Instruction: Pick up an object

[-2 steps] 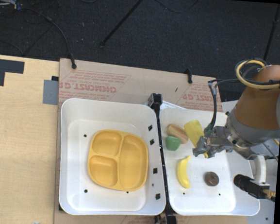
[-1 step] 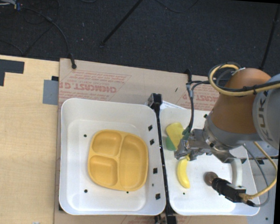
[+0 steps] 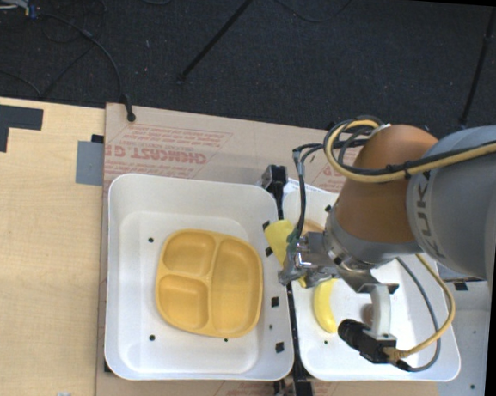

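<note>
Two white bins sit side by side on the bench. The left bin (image 3: 133, 226) has a yellow plate (image 3: 210, 283) in it. The plate is split into three parts and lies flat near the middle of the bin. The right bin (image 3: 428, 359) has a yellow banana (image 3: 325, 307) lying on its floor, close to the wall next to the left bin. A bit farther back, just by that same wall, there is another small yellow thing (image 3: 278, 234), partly hidden by the arm, so I cannot say what it is.

The big grey arm (image 3: 455, 202) comes in from the right and bends down over the right bin. Its orange band (image 3: 387, 183) is right above the bin. The gripper (image 3: 298, 266) hangs low just beside the far end of the banana. I cannot tell how it is set, because the arm hides it.

The bins rest on a brown cardboard sheet (image 3: 183, 148) with red print. A pale wooden table (image 3: 28, 251) lies to the left. Far back, the floor (image 3: 244, 46) is dark, with black cables on it.
</note>
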